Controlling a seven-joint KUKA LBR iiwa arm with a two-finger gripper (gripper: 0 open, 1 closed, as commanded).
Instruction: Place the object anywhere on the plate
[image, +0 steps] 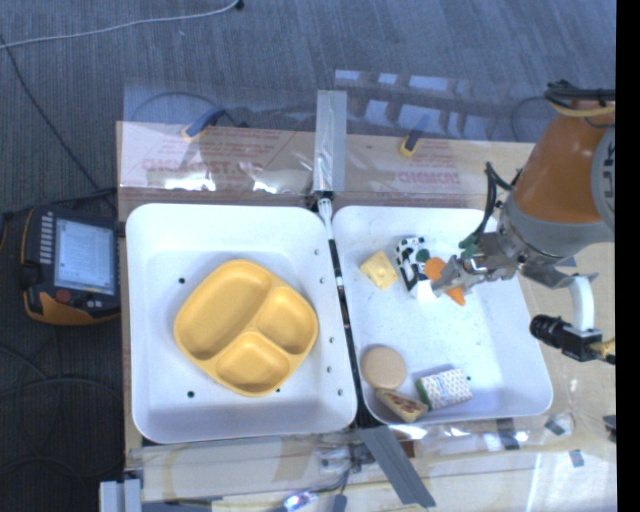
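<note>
The yellow plate (247, 325), with three compartments, lies in the left bin (150, 400). My gripper (447, 278) hangs low over the upper middle of the right bin (520, 380). It is right over a small orange object (456, 294), which it partly hides. Just to the gripper's left stands a black-and-white toy (408, 254). A yellow cheese wedge (378, 270) lies left of that toy. Nothing lies on the plate.
At the right bin's front are a round tan bun (383, 366), a sandwich-like piece (403, 405) and a small patterned box (445, 387). The divider between the bins (340, 300) runs between the gripper and the plate. A handheld pendant (68, 262) sits left of the bench.
</note>
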